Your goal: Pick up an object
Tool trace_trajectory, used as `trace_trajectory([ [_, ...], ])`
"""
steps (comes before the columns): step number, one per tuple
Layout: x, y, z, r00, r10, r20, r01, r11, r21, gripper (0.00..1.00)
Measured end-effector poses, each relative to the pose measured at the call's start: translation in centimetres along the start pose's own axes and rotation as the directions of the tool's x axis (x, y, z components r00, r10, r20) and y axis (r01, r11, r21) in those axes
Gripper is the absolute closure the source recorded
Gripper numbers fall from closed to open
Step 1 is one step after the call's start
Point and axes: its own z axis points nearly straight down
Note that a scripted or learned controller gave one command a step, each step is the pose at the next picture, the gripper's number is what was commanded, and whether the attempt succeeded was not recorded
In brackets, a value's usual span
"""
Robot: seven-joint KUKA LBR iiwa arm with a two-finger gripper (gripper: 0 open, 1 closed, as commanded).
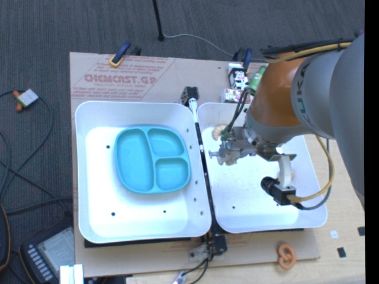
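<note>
The grey arm with its glossy orange band reached over the right bin point(308, 218), a shallow, smooth white plastic tray with rounded corners. Its gripper point(224, 152) hung low near that bin's left wall; whether the fingers were spread or pressed together could not be told. A small pale rounded object point(218, 132) lay just beside it, toward the far edge. In the left bin point(89, 206) sat a light-blue three-compartment plate point(152, 159), smooth-edged. Both bins rested on a flat brown cardboard sheet point(118, 78) covering the desk.
</note>
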Motion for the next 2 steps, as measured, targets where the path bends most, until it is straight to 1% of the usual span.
trace_trajectory([
  [1,2.4,-3.9,0.1,1.0,0.001,0.0,-0.001,1.0,0.003,1.0],
  [2,0.9,-5.5,0.1,1.0,0.002,0.001,-0.002,1.0,0.003,1.0],
])
